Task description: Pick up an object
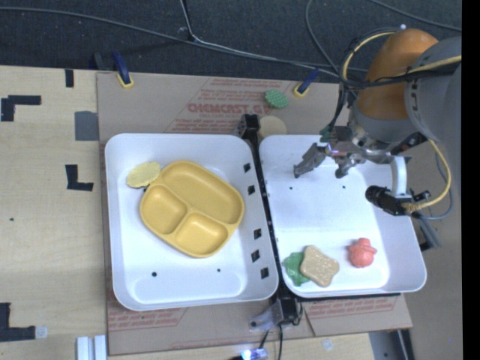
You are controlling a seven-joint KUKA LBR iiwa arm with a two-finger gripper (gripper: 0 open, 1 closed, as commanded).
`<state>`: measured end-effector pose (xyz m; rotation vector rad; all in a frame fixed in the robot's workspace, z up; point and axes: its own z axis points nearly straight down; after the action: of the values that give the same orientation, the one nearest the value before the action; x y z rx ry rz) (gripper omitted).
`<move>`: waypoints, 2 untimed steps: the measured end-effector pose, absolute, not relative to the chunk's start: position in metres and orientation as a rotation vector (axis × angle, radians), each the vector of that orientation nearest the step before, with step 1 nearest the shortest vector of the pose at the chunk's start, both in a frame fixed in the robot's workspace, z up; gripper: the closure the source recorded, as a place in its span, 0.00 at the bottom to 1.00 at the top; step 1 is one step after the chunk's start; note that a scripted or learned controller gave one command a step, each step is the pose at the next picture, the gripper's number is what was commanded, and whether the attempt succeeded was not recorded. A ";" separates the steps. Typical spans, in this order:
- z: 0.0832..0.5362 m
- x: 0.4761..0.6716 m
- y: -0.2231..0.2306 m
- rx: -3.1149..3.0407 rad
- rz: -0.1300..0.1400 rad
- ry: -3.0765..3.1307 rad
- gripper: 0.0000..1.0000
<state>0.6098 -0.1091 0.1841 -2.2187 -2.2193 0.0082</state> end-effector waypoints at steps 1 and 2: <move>0.138 0.602 -0.108 -2.218 0.008 -2.220 0.00; 0.151 0.604 -0.107 -2.216 0.002 -2.224 1.00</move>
<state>0.6037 -0.1066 0.1509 -2.2164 -2.2242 0.0022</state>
